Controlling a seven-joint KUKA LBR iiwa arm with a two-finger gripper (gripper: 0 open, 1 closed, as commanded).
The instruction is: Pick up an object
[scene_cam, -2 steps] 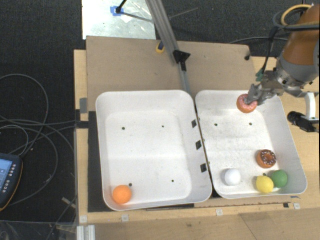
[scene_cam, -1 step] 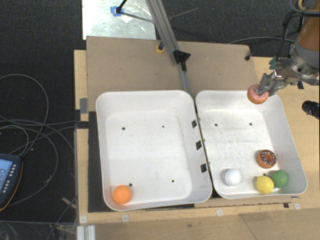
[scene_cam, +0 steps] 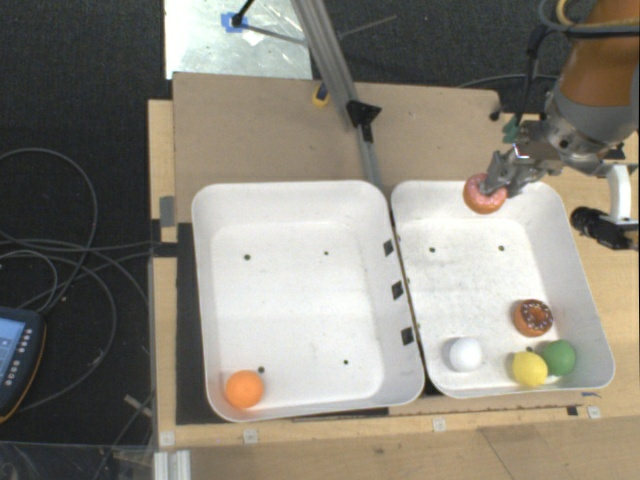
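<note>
— Where is the claw at this moment?

— The gripper (scene_cam: 497, 183) is over the far edge of the right bin (scene_cam: 470, 268), near its back wall. Its fingers are closed on a pink frosted doughnut (scene_cam: 483, 197); I see the doughnut between them, at the height of the bin's rim. I cannot tell whether it is clear of the rim or rests on it.

— And the arm behind it?

— The grey arm with the orange band (scene_cam: 600, 38) comes in from the right and bends down to the gripper.

— What else is in that bin?

— Four things, all in the near right corner, well apart from the gripper. A chocolate doughnut with sprinkles (scene_cam: 533, 317) lies by the right wall. Nearer to us are a white ball (scene_cam: 464, 354), a yellow lemon-like fruit (scene_cam: 529, 369) and a green ball (scene_cam: 559, 357). The yellow one and the green one are touching.

— And the left bin (scene_cam: 290, 268)?

— An orange ball (scene_cam: 244, 389) sits in its near left corner. The two bins stand side by side on the brown bench (scene_cam: 260, 128), and a grey pole (scene_cam: 330, 48) crosses the bench behind them at a slant.
</note>
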